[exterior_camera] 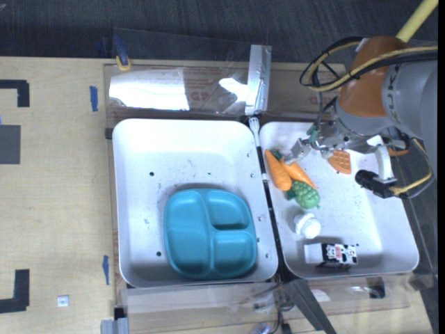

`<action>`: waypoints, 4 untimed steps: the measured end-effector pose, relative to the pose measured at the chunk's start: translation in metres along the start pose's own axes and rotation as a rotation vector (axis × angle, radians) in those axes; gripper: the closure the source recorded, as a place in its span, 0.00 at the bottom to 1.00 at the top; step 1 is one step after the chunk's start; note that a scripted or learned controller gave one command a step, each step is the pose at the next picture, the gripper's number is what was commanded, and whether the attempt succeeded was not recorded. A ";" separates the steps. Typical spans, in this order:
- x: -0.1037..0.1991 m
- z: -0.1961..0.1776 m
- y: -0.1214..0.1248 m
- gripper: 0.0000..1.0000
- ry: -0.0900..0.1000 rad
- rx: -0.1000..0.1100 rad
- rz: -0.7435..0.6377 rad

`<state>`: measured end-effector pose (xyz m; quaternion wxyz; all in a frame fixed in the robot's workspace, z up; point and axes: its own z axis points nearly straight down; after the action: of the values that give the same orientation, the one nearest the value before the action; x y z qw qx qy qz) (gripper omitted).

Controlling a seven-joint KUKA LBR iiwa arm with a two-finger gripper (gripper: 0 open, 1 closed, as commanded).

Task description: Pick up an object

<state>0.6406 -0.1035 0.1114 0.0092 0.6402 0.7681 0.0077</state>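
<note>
The right bin (389,228) holds two orange carrots (279,172) lying side by side, a green broccoli piece (306,195) just below them, a small white bottle (306,225), a black-and-white carton (334,254) near the front wall, and an orange ridged piece (341,162) at the back. My gripper (316,143) hangs low over the back of this bin, just right of the carrots' upper ends and left of the orange ridged piece. The wrist hides its tips, and nothing shows held in it.
A blue divided plate (208,232) lies at the front of the left bin (139,158). The grey arm with its orange band (368,82) and looping cables covers the right bin's back right corner. A clear plastic sheet (181,89) lies behind the bins.
</note>
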 end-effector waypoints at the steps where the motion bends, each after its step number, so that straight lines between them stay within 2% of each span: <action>1: 0.011 0.023 -0.038 0.00 0.003 0.019 -0.065; 2: 0.038 -0.077 -0.018 0.00 0.003 0.018 -0.078; 3: -0.019 0.024 -0.008 0.00 0.002 0.019 0.122; 4: -0.019 0.012 -0.006 1.00 0.000 0.015 0.121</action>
<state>0.6383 -0.1229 0.0988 0.0041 0.6855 0.7280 0.0026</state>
